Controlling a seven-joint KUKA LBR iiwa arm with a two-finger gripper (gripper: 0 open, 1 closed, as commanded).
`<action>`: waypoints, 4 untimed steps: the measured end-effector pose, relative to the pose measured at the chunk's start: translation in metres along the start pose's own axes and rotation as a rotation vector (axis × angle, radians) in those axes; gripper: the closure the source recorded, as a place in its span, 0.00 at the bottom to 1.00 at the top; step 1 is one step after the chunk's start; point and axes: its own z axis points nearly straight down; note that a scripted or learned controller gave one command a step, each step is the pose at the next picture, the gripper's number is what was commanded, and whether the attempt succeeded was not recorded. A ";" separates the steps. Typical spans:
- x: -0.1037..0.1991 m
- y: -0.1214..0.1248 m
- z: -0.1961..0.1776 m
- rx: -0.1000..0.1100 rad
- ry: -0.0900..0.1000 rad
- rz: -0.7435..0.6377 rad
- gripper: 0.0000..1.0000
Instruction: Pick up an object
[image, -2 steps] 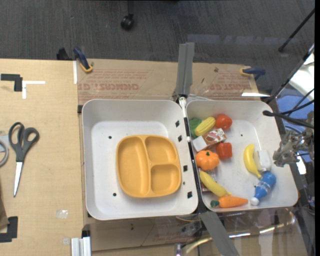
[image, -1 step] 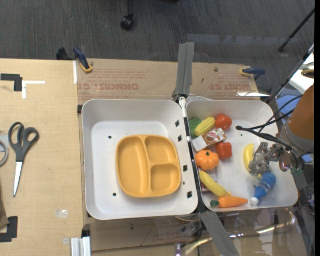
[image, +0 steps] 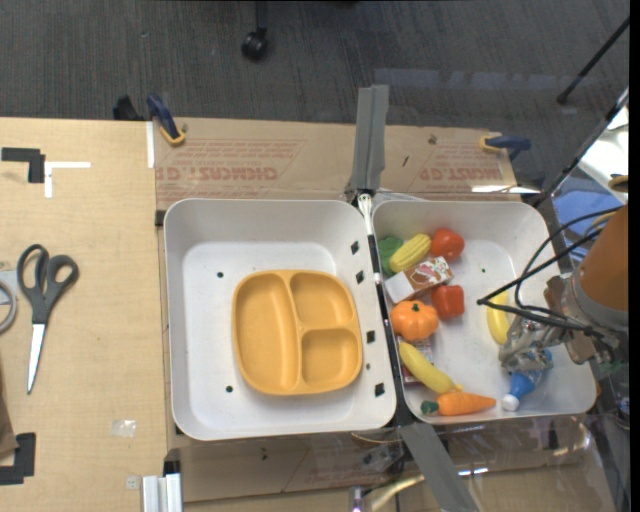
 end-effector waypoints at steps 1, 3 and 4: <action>-0.026 0.019 -0.101 0.004 0.018 0.165 1.00; -0.001 0.022 0.006 -0.002 0.021 -0.239 1.00; -0.010 0.022 0.000 0.011 -0.006 -0.243 0.00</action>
